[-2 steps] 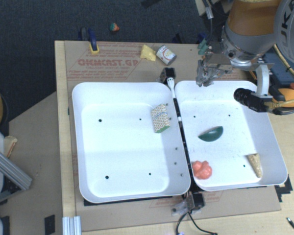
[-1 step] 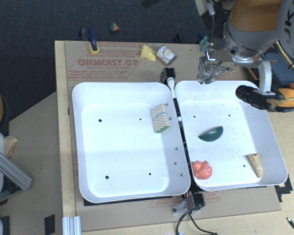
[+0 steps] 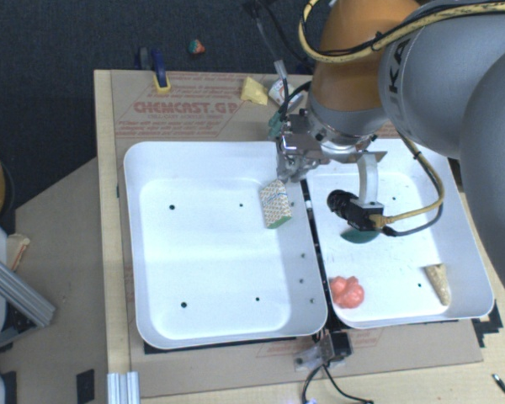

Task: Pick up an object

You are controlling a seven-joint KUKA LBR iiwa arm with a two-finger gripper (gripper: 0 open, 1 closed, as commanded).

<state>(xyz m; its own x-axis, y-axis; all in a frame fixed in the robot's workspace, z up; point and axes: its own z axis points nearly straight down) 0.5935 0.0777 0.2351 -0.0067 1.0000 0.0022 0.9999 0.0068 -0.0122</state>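
Note:
My gripper [image 3: 287,175] hangs over the right edge of the left bin [image 3: 151,225], by the divider between the bins. A small checker-patterned block [image 3: 274,204] with a green lower edge hangs tilted right under the fingertips. Its top is pinched between them, so the gripper is shut on it. In the right bin [image 3: 463,251] lie a pink lumpy object [image 3: 347,290] at the front, a tan wedge [image 3: 438,283] at the front right, and a teal object [image 3: 359,235] partly hidden in the middle.
The arm's grey body and orange band cover the back of the right bin. A yellow scrap [image 3: 254,92] and a blue clamp [image 3: 158,66] sit on the cardboard behind the bins.

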